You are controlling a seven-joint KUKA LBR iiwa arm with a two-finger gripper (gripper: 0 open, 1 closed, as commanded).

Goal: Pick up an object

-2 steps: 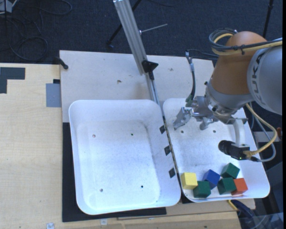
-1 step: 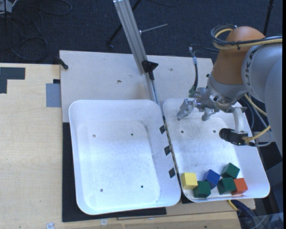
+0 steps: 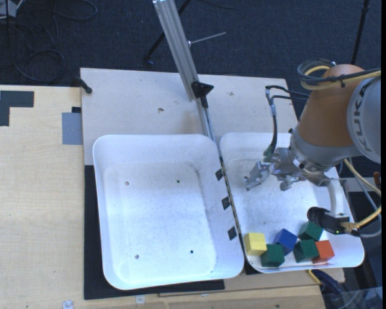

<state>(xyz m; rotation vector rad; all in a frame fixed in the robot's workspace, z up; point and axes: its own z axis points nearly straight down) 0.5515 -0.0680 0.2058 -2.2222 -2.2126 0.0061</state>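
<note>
We locate the two-finger metal gripper (image 3: 268, 174) above the bare upper floor of the right-hand shallow white bin (image 3: 235, 148), and we see no object between its fingers; whether it is released or clenched we cannot tell at this resolution. Behind it, the grey arm with its orange band (image 3: 328, 111) reaches in from the right. The candidate objects sit well apart from the gripper, clustered at the bin's near edge: a yellow cube (image 3: 255, 243), a blue cube (image 3: 285, 239), three dark green cubes (image 3: 273, 255), (image 3: 305, 250) and (image 3: 312, 230), and an orange cube (image 3: 322, 252). The left-hand white bin (image 3: 116, 150) adjoins across a divider. We judge the main risk to be the tight packing: descending fingers could strike neighbouring cubes, pushing them aside or wedging two at once, and the bin's near wall could block a finger.
</note>
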